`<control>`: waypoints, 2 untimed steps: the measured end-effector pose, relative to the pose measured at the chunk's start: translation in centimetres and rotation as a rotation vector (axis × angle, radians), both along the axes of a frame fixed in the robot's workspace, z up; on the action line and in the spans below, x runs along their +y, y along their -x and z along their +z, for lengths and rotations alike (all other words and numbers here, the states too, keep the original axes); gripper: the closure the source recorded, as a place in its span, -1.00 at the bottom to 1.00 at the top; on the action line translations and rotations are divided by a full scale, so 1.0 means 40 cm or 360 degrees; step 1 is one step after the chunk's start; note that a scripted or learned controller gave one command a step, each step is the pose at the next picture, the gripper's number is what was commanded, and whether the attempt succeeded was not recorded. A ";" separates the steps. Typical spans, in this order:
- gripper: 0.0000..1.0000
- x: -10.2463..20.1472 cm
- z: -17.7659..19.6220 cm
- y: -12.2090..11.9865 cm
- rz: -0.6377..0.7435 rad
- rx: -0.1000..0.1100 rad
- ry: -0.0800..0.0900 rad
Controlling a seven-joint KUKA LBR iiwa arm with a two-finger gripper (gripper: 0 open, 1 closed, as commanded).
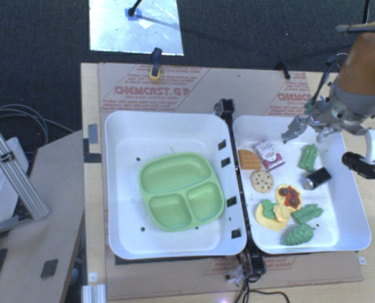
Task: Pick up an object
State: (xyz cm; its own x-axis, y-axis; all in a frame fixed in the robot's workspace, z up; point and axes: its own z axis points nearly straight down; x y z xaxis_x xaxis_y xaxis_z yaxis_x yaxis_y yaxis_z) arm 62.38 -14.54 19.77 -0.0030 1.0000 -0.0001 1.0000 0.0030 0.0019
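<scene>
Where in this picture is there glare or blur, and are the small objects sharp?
Camera view: glare washes out the shiny metal sheet at top; the arm's orange band looks soft; the items in the right bin are fairly sharp, and the green tray is evenly lit.

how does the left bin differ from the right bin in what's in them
The left bin holds one thing, a green divided tray; the right bin holds many small things, among them a round cookie, a red-and-white packet and a dark cylinder. The tray covers much of the left bin's floor; the right bin's small things lie scattered. The arm's pincer hangs over the right bin's far edge, not the left. Both are shallow and white.
</scene>
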 end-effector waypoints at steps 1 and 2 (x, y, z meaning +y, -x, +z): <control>-1.00 -0.134 -0.268 -0.029 -0.0007 -0.0004 0.0006; 1.00 -0.131 -0.219 -0.038 0.0001 -0.0021 0.0012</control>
